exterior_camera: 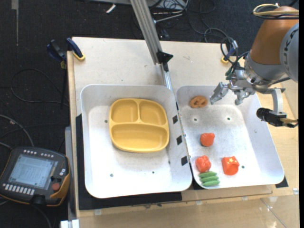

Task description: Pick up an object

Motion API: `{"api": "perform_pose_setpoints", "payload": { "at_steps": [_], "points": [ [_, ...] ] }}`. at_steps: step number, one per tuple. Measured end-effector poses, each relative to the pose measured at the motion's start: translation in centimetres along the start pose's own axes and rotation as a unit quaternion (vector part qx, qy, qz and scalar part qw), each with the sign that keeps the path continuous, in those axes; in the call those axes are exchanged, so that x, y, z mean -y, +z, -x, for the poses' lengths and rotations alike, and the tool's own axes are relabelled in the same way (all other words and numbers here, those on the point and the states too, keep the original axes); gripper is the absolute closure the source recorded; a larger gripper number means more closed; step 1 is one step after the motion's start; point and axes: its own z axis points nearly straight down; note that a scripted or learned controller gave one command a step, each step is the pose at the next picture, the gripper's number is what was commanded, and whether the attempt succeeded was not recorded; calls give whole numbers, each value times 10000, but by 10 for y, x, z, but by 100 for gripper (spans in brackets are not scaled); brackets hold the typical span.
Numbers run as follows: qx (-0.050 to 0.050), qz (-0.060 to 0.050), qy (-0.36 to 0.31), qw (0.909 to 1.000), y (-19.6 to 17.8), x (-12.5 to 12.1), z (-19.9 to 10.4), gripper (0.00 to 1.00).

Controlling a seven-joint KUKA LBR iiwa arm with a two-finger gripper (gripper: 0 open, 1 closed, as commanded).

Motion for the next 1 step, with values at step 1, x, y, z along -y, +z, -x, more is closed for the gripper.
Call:
{"api": "perform_pose_setpoints", "payload": {
  "at_steps": [1],
  "points": [
    [-3,-1,-9,10000,48,1,-9,0]
  ]
}}
